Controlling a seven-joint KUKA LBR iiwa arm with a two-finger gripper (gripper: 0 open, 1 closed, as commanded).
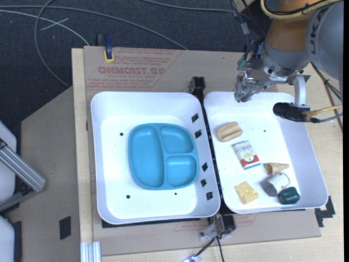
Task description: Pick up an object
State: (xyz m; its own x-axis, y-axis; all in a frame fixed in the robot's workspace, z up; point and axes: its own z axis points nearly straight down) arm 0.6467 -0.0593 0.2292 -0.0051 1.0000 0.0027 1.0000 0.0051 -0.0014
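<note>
The things on offer all lie in the right bin (305, 162). Nearest the arm is a tan bread roll (228, 131), close to the divider between the bins. Just below it sits a small red and white packet (246, 154). Further toward the front are a yellow cracker (246, 192), a pale wedge (276, 168), and a grey lump (271, 186) that touches a dark green piece (288, 195). The left bin (106, 146) carries a blue divided plate (163, 155) and nothing that looks meant for picking.

The gripper (244, 93) hangs over the back rim of the right bin, above and a little right of the roll, with nothing between its fingers. From here I can't make out whether they are spread or together.

The roll looks to me the sensible choice: it stands apart from its neighbours and is closest. To do it well, I'd bring the gripper forward until it sits squarely over the roll, turn the wrist so the fingers close across its short width, and come straight down. The packet is flat and would be harder to get under; the grey and green pair are crowded, so a grab there could push one into the other.

The arm comes in from the back right, its orange band (292, 10) high over the bench corner, the wrist (272, 64) angled down and leftward toward the bin. A black cylinder (289, 111) juts out beside it over the bin's back edge.
</note>
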